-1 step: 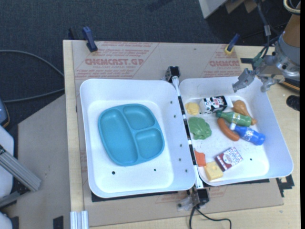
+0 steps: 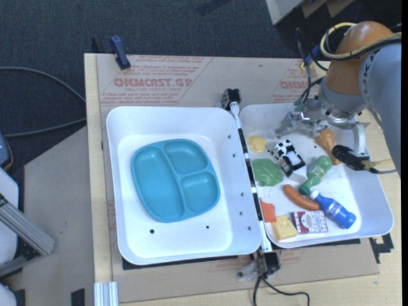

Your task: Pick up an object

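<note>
The right bin (image 2: 376, 218) holds several small items. Among them are a yellow piece (image 2: 257, 144), a black-and-white cow toy (image 2: 287, 153), a green leafy piece (image 2: 266, 171) and a green bottle (image 2: 317, 171). There are also an orange carrot (image 2: 326, 137), a sausage (image 2: 301, 197), a blue bottle (image 2: 335, 211), a red-and-white carton (image 2: 310, 222), a yellow block (image 2: 285, 228) and an orange block (image 2: 268, 210). My gripper (image 2: 298, 121) hangs low over the bin's far side, just beyond the cow toy and beside the carrot. Nothing visibly sits in it.
The left bin (image 2: 121, 132) carries a blue divided plate (image 2: 175, 178). A black clip (image 2: 231, 97) sits at the far end of the seam between the bins. A blue clamp (image 2: 118, 51) grips the board's far left corner. Cables trail off the arm's wrist (image 2: 357, 159).
</note>
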You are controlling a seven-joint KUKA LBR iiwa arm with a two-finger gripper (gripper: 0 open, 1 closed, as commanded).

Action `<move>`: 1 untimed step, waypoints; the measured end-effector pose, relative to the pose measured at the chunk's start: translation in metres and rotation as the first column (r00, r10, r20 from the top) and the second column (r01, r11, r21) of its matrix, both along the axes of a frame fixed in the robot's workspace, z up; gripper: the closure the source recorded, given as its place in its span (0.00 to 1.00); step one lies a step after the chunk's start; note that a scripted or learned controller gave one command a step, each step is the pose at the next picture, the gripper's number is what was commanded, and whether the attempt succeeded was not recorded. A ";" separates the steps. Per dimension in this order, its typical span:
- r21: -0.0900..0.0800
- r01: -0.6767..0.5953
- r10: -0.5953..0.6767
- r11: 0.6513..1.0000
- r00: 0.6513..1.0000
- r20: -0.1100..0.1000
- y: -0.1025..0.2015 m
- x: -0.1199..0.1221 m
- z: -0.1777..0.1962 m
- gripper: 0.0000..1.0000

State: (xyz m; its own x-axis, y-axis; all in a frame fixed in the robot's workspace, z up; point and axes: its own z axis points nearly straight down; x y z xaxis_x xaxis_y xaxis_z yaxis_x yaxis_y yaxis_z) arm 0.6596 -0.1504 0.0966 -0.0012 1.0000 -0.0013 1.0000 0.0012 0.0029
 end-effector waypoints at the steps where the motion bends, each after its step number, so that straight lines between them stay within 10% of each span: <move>1: 0.002 0.001 -0.001 1.000 1.000 0.004 0.045 -0.055 -0.009 0.00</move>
State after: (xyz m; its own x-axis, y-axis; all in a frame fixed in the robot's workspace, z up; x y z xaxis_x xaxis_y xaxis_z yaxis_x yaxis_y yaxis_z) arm 0.6043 -0.1054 0.0880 -0.0002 1.0000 0.0003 1.0000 0.0002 0.0070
